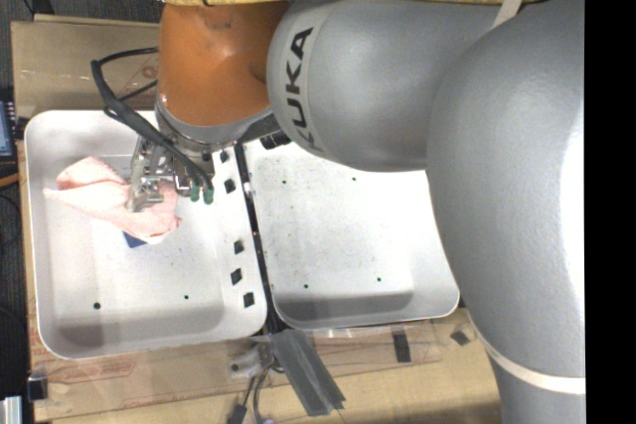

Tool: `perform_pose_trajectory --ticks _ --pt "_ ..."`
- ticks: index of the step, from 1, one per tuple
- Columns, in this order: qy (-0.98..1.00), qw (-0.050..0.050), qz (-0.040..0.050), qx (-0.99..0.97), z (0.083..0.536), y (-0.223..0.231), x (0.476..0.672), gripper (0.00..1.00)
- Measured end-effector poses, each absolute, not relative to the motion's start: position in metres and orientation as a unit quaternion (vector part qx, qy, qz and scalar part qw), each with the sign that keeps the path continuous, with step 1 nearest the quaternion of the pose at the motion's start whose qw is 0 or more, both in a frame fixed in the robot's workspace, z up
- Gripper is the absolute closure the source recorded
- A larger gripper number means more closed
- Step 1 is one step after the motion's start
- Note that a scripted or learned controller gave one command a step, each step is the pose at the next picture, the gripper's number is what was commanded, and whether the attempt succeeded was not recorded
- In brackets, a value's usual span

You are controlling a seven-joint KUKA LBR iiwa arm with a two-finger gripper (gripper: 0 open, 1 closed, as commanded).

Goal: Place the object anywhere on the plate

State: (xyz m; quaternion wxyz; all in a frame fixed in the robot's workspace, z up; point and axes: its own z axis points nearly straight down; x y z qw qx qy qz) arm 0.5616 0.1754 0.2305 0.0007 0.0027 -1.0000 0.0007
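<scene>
Hand (pixel 151 186) over pink cloth (pixel 104 194) near left bin's (pixel 60 333) back edge.

The arm (pixel 397 84) has a smooth, faintly glossy grey shell, and the orange band (pixel 209 55) above the hand looks like satin painted metal with a few scuffs. The hand (pixel 154 186) is bare, shiny metal. Under it lies a soft pink cloth (pixel 104 194) — matt and crumpled. Both bins (pixel 338 243) are smooth white plastic, lightly speckled. Past them the desk (pixel 70 50) shows pale, matt wood.
</scene>
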Motion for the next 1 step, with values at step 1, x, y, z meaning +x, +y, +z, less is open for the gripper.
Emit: perform_pose_trajectory --ticks 1 --pt "-1.000 0.000 0.0005 0.002 0.2309 0.1753 0.5617 0.00"
